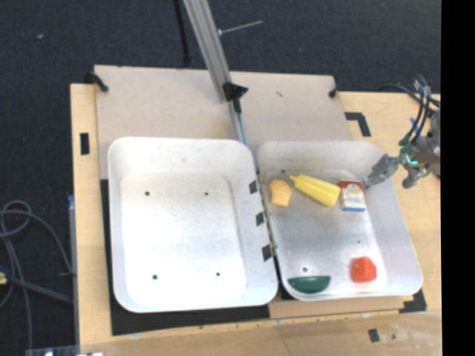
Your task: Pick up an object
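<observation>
**Gripper at right bin's far rim, objects lying loose**

Two white bins sit side by side on the bench (85, 221). Left bin (126, 162): bare floor with a few small dark dots. Right bin (397, 228): five objects.

Objects in right bin:
- Yellow bottle (315, 189), lying on its side, slanted, in the far half of the bin.
- Tan lump (280, 192), just beside the bottle's left end, close to the wall shared with the left bin.
- Small carton (353, 197), red on top, white and blue below, just beside the bottle's right end; touching or not, cannot tell.
- Red ball (363, 270), near corner on the right, well apart from the far group.
- Green bowl (309, 282), against the near rim, left of the ball.

Gripper (376, 172) sits at the far right of the right bin, above and to the right of the carton, near it. Grey fingers point down-left toward the carton. Fingers too small and blurred to read; whether they are parted or closed, cannot tell. Nothing visible between them. The arm's wrist (419, 154), with cables and a green light, extends off to the right over the bench edge.

A metal rail (208, 39) runs slantwise from the top of the view down to the gap between the bins. Loose cable (33, 236) lies on the dark floor at left.
</observation>
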`<state>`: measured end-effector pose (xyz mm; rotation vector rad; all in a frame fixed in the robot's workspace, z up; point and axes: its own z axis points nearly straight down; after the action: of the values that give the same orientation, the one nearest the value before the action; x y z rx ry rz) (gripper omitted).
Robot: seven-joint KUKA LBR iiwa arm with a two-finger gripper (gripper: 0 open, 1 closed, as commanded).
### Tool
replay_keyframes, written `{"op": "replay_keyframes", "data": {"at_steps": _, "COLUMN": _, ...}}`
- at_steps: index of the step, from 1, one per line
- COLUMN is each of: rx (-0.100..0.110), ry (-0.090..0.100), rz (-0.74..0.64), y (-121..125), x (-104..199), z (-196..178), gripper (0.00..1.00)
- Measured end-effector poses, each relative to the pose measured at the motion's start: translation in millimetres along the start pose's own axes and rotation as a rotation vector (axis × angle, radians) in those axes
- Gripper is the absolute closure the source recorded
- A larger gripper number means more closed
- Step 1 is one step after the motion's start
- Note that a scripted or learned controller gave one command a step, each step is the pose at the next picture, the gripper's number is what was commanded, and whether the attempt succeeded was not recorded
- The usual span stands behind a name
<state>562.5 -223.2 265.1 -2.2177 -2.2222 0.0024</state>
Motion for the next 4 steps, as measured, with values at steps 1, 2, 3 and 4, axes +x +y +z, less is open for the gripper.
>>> {"op": "replay_keyframes", "data": {"at_steps": 1, "rx": -0.004, "ry": -0.002, "rz": -0.002, "y": 1, "x": 0, "z": -3, "gripper": 0.0}}
{"op": "replay_keyframes", "data": {"at_steps": 2, "rx": -0.001, "ry": -0.002, "rz": 0.002, "y": -3, "x": 3, "z": 41, "gripper": 0.0}}
{"op": "replay_keyframes", "data": {"at_steps": 3, "rx": 0.0, "ry": -0.002, "rz": 0.005, "y": -4, "x": 5, "z": 83, "gripper": 0.0}}
{"op": "replay_keyframes", "data": {"at_steps": 4, "rx": 0.0, "ry": -0.002, "rz": 0.004, "y": -5, "x": -3, "z": 127, "gripper": 0.0}}
